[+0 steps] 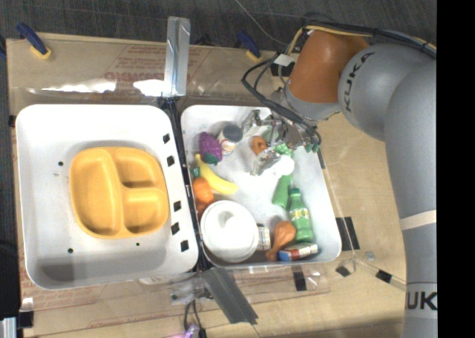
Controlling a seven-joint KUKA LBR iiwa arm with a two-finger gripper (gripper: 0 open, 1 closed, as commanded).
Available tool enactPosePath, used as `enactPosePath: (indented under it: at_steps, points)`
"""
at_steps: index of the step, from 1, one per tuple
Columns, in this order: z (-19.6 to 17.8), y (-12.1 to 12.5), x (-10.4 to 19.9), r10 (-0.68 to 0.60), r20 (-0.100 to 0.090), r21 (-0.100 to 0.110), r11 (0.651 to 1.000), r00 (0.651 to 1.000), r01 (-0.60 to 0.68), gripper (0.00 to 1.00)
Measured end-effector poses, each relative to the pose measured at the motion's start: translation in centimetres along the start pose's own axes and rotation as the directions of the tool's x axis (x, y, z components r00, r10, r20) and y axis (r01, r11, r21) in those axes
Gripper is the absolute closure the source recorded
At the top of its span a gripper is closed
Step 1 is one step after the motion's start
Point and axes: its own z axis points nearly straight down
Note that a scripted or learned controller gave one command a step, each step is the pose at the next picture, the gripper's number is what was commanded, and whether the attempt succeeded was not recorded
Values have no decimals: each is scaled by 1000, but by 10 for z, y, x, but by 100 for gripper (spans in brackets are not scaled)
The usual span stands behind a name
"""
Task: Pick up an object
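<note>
Pick not done yet. The hand [276, 140] is low in the right bin [326, 203], at its 12 o'clock end, over a small orange piece [257, 144]. Can't tell its opening; too cluttered. Nothing visibly lifted. Banana [215, 180], green bottle [300, 215] and white bowl [228, 229] lie toward 6 o'clock. Left: grasp, raise.

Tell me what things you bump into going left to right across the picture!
Yellow tray → purple grapes → white bowl → green bottle → grey robot arm.
</note>
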Motion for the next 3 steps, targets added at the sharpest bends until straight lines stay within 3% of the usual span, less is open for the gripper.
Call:
enactPosePath:
  at_steps: [3]
  points:
    - [0, 0, 0, 0, 0, 0, 1000, 1000, 0, 0]
